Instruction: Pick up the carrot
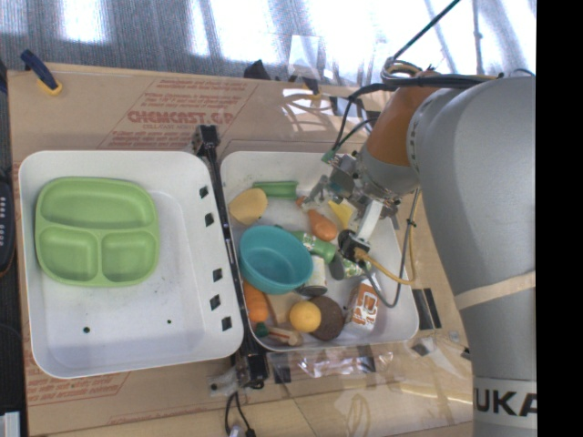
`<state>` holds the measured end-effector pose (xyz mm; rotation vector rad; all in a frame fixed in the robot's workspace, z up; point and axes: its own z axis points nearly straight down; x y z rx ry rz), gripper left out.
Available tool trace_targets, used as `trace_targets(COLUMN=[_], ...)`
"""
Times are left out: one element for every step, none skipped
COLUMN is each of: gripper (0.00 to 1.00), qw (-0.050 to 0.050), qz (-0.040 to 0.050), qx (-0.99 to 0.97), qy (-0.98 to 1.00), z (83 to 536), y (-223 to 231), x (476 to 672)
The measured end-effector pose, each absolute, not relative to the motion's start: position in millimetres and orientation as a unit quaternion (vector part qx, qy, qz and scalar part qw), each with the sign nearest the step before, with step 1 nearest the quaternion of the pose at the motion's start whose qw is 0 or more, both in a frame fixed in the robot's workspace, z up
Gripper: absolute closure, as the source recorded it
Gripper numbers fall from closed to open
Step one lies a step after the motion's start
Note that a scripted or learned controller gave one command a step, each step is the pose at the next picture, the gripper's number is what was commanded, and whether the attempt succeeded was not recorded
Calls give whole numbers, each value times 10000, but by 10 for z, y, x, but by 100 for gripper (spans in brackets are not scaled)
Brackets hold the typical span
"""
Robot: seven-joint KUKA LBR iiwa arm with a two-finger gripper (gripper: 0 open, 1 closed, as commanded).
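In the right bin [401, 321], an orange, tapered piece that looks like the carrot [321, 224] lies just right of the blue bowl [273, 259], with a green piece [321, 245] below it. My gripper [321, 192] hangs over the bin's upper middle, directly above that piece and close to it. The wrist hides part of what is under it. A second orange, elongated piece [256, 304] lies at the bowl's lower left, against the bin's left wall, well away from the gripper.
The right bin is crowded: a yellow lump [248, 206], a green stick [276, 189], a yellow block [340, 212], an orange ball [305, 317], a brown round thing [328, 322] and a small carton [366, 306]. The left bin [137, 335] bears a green divided plate [97, 230].
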<state>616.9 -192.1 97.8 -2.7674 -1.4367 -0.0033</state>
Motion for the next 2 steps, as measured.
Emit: trace_targets(gripper=[0, 0], qw=[64, -3], qz=[-48, 15], qx=[-8535, -7541], qy=[-5210, -6568], z=[981, 1814], y=[-1925, -1941], x=[6034, 6008])
